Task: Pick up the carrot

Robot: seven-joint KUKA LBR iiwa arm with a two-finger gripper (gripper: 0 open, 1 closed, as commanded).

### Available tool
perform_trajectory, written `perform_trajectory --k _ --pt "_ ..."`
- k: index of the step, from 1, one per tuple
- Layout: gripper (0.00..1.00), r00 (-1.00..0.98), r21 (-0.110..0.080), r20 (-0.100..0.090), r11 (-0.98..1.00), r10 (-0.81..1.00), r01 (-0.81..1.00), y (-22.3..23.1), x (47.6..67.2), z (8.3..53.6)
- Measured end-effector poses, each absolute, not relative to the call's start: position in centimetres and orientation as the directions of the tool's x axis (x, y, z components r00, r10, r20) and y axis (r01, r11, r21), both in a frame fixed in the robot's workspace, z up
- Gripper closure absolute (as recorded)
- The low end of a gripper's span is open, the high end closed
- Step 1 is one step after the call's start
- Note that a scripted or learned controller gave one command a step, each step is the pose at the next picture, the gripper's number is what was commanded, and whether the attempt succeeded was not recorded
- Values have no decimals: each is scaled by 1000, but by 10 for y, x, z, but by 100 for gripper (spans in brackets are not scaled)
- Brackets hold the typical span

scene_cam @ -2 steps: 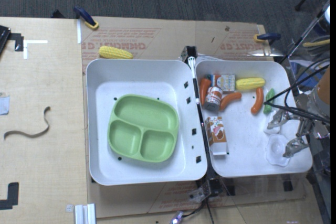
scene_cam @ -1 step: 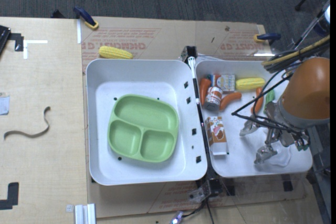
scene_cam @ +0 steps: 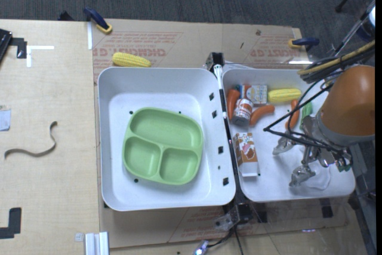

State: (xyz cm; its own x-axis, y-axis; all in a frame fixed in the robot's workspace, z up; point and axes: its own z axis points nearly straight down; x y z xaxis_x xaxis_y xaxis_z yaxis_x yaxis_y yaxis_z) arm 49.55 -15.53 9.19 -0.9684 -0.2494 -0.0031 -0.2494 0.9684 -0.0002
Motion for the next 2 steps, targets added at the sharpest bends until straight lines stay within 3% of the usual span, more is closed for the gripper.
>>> perform_trajectory --k 1,2 --pt "0 -968 0 -3 968 -249 -249 -155 496 92" --pt "0 -997 -1 -5 998 -71 -70 -163 505 93"
